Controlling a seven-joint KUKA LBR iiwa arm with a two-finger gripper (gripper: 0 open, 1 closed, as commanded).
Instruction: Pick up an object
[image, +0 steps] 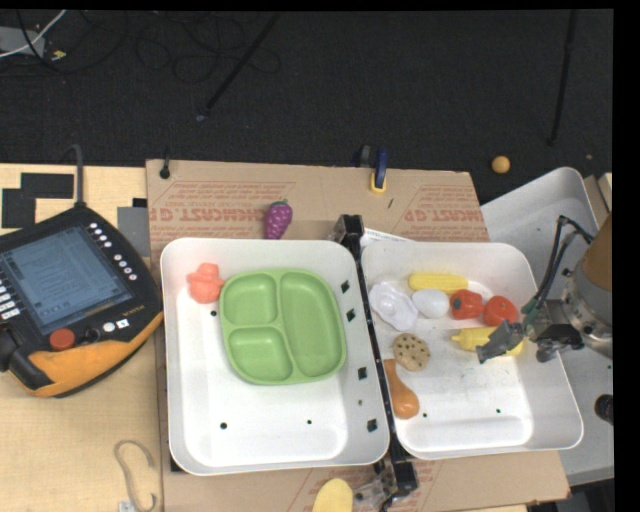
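My gripper (520, 347) hangs low over the right side of the right bin (480, 425), open, with one dark finger (492, 349) over a yellow banana-like piece (470, 339) and the other nearer the bin's right wall. Nothing is visibly clamped between them. Just beyond the gripper lie a red-orange piece (500, 309) and a red tomato (465, 303). Further left in the same bin are a yellow corn cob (437, 282), a white egg (432, 303), a pale crumpled item (392, 304), a brown cookie (410, 350) and an orange pear-shaped piece (402, 396).
The left bin (260, 430) holds a green divided plate (282, 325) and a pink-orange toy (204, 283). Purple grapes (278, 218) lie on the cardboard behind it, and a yellow lemon (333, 495) lies at the front. A control pendant (60, 290) sits far left.
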